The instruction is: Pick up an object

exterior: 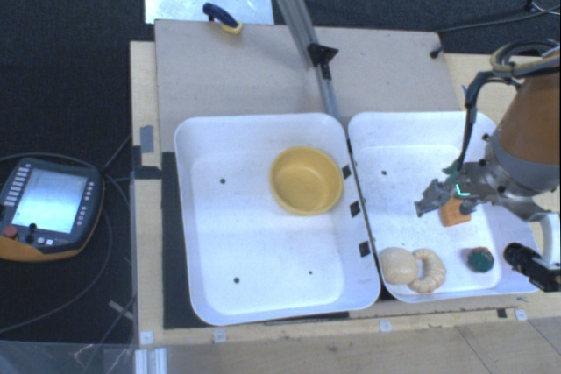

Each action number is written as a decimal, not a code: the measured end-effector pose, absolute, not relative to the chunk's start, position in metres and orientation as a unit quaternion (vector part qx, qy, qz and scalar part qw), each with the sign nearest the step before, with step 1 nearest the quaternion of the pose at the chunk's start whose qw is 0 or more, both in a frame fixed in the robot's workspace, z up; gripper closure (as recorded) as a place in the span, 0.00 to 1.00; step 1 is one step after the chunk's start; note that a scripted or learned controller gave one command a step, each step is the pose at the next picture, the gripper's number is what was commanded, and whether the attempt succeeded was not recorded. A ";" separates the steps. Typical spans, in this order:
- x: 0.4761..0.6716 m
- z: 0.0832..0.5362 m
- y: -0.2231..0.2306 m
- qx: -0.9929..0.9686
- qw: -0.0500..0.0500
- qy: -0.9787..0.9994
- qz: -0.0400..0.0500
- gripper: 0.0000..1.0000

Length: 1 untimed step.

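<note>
Camera view shows the tool (443, 199) low in the right bin (394, 136) at an orange block (454, 215); whether it grips is unclear, so pickup looks unfinished.

Yellow bowl (306, 179) in left bin (210, 276); fingers (436, 195) beside orange block (455, 213), right bin (386, 136).

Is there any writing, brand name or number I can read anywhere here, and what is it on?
None can be read.
The handheld control pad has a lit screen, but whatever is on it is too blurred to read.
The bins, yellow bowl and arm show no lettering.
</note>
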<state>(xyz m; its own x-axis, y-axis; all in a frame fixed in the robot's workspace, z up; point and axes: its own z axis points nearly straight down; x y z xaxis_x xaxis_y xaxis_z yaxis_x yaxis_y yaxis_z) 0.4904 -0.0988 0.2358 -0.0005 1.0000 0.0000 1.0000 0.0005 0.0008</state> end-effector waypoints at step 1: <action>0.490 0.236 -0.099 0.707 0.000 0.707 0.000 0.00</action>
<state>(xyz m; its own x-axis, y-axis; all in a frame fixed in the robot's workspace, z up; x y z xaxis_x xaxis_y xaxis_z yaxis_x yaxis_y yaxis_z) 0.4904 -0.0988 0.2357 -0.0005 1.0000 0.0000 1.0000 0.0005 0.0008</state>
